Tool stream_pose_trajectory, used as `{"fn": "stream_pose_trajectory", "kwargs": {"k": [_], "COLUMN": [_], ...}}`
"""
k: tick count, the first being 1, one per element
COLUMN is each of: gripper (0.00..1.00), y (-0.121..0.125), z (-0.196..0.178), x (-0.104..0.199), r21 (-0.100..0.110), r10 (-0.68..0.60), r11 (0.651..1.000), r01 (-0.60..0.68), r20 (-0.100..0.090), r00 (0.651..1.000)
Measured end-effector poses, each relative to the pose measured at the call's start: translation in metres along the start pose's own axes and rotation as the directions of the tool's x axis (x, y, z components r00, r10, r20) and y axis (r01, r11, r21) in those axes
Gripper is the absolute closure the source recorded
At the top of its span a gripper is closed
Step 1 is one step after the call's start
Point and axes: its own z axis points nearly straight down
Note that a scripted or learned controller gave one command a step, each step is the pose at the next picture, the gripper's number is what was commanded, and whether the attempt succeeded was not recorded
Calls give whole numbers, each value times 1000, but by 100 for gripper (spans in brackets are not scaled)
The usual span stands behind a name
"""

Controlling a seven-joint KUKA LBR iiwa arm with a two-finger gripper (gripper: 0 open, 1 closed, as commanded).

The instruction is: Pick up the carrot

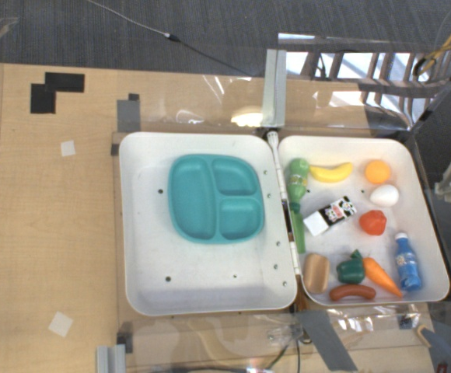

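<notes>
Nothing looks done yet: the carrot (383, 277) lies untouched at the lower right of the right bin (435, 239), and I cannot tell the gripper's state.

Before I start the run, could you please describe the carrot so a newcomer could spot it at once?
Look in the right-hand white bin, near its front edge. The carrot lies there slantwise between the green pepper and the blue bottle, above the sausage. It is the only orange, tapered thing.
</notes>
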Motion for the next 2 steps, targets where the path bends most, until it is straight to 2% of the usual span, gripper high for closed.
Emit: {"fn": "stream_pose_trajectory", "kwargs": {"k": [1,2], "gripper": [100,100], "y": [-42,-84], "z": [93,21], "x": [-16,-27], "r21": [-23,-7], "r10": [-152,-140], "r11": [988,990], "r01": [153,140], "r20": [10,5], "r00": [988,990]}}
